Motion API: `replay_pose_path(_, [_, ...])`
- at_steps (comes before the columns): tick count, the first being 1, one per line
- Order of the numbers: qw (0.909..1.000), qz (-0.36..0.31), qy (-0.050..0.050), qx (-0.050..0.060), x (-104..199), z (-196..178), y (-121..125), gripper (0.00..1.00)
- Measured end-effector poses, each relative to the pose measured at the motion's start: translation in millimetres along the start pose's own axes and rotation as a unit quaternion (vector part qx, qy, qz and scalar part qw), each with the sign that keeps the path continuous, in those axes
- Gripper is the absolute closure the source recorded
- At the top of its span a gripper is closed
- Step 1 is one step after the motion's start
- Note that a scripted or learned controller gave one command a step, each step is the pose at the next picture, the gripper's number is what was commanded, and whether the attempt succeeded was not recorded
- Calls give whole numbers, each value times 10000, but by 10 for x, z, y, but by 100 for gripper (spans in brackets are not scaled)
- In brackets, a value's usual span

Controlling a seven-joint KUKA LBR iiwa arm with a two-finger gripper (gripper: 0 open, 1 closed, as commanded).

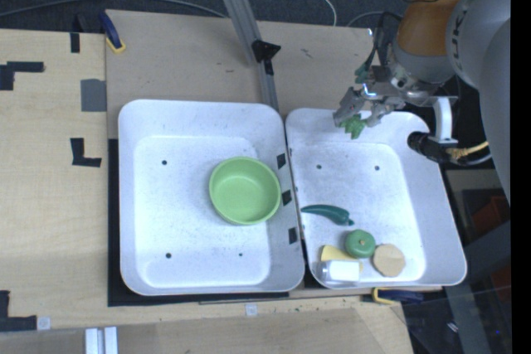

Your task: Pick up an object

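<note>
My gripper (358, 117) hangs over the far edge of the right bin (431, 203). It is shut on a small green object (356, 128) that pokes out below the fingertips, above the bin floor. In the near part of the right bin lie a dark green pepper (328, 214), a round green piece (360, 243), a tan round piece (388, 260) and a yellow-and-white block (338, 264). A light green bowl (245, 191) sits upright in the middle of the left bin (149, 178).
A grey pole (236, 4) slants down to the far edge between the bins. Black clips (286, 195) sit on the shared wall. The arm's cables and a black fitting (427, 143) crowd the right bin's far right corner.
</note>
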State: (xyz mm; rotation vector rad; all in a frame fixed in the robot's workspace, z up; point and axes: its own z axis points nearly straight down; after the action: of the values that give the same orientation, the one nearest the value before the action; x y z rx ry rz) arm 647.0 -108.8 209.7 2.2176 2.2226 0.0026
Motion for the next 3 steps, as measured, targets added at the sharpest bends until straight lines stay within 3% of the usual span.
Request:
replay_pose_path(1, [10000, 2, -5, -19, 4, -642, 19, 100])
replay_pose_path(2, [10000, 3, 0, 11, 9, -750, 23, 100])
replay_pose_path(3, [10000, -13, 7, 23, 468, -757, -247, 100])
